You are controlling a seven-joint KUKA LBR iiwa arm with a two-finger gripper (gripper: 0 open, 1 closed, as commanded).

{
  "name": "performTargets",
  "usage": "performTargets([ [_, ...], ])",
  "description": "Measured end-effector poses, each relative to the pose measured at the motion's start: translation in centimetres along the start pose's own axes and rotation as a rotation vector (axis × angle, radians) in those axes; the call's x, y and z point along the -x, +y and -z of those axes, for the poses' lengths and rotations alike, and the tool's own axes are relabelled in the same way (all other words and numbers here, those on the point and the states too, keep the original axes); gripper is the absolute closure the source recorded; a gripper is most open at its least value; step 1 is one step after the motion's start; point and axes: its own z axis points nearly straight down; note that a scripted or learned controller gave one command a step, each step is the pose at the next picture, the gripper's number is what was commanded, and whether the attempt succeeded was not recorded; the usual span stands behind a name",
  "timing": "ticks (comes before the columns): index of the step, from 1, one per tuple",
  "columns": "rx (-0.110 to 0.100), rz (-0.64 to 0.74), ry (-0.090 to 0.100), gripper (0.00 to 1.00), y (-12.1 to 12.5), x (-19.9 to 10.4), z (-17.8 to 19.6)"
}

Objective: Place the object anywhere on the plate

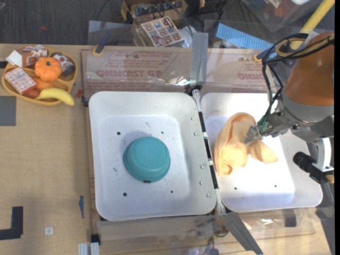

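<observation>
A light wooden tabletop [42, 158] carries two shallow white bins, the left bin [101, 110] and the right bin [305, 193] touching side by side. Behind the bins lies flattened brown cardboard [138, 73] with faded red lettering. Left of the cardboard sits a yellow bowl of toy food [38, 76], including a banana and a small pumpkin. Beyond the tabletop, dark grey floor [48, 12] holds cardboard boxes [156, 23], black cables and clear plastic sheeting [249, 15]. Bright light glares off the bins.

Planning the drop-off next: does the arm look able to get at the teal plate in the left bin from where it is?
Probably yes. The plate lies bare in the left bin, with nothing over it; the gripper is down at the yellow cloth in the right bin.
</observation>
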Motion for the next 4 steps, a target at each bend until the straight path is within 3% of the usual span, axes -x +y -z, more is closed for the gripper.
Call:
performTargets([
  [3,0.006,1.197,-0.003,1.00,9.6,-9.8,1.2],
  [4,0.006,1.266,-0.002,1.00,13.3,-14.3,0.3],
])
